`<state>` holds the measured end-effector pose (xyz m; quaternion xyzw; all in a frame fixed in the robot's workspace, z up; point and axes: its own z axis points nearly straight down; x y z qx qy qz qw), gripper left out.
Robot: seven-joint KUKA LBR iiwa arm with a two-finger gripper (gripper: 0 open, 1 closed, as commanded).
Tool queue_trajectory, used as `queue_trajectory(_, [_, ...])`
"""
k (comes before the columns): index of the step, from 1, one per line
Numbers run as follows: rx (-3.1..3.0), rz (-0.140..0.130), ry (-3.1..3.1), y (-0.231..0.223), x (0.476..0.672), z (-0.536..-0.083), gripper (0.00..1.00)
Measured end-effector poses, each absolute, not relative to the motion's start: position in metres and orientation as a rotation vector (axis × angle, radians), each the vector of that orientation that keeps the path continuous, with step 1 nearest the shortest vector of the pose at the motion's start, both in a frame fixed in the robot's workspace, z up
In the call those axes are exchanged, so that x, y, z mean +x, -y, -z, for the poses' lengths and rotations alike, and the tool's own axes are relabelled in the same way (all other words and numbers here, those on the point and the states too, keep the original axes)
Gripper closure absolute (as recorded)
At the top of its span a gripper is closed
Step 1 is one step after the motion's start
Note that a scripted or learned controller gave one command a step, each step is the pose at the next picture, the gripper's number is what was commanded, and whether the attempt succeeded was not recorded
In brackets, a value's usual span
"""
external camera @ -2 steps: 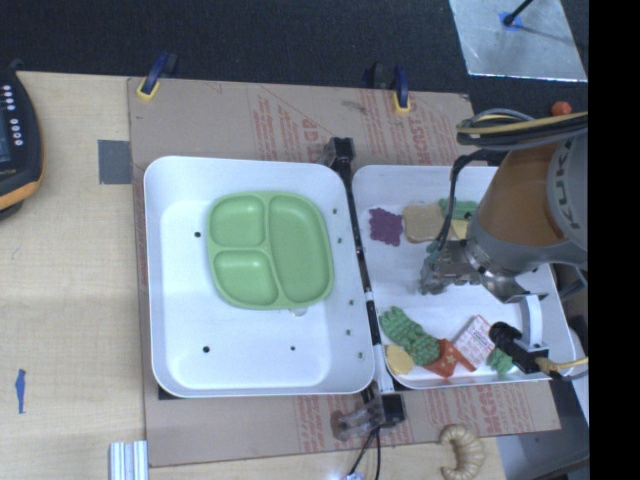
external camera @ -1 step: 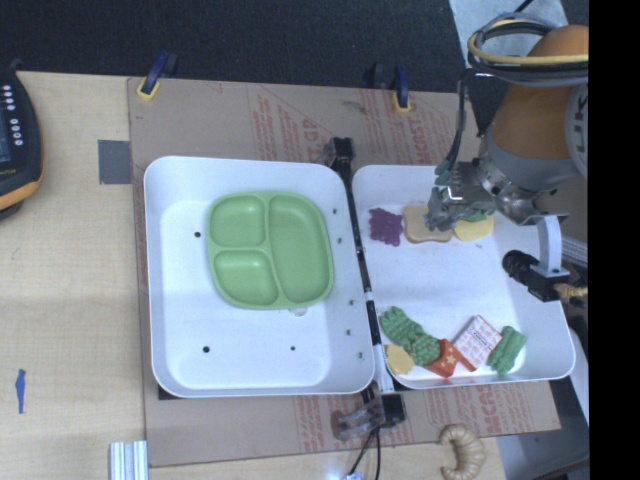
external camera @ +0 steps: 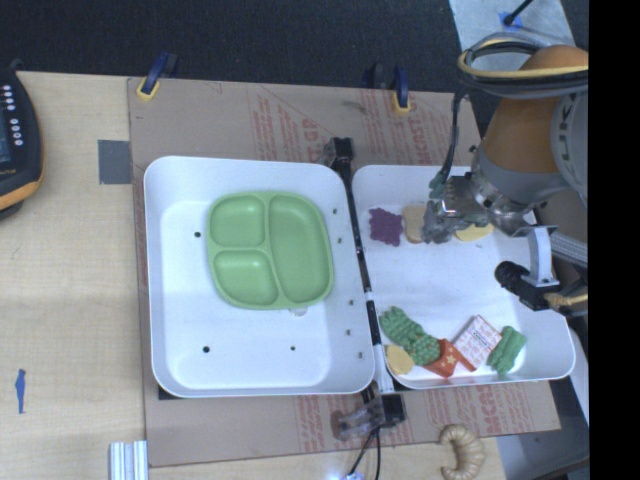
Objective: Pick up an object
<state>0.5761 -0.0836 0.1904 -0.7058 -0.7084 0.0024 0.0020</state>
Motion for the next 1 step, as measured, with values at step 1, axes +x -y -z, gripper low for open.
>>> queue_trajectory(1, [-2.215, -0.007, 2.22, 0.0852, 0.5724, -0.1916, 1.0])
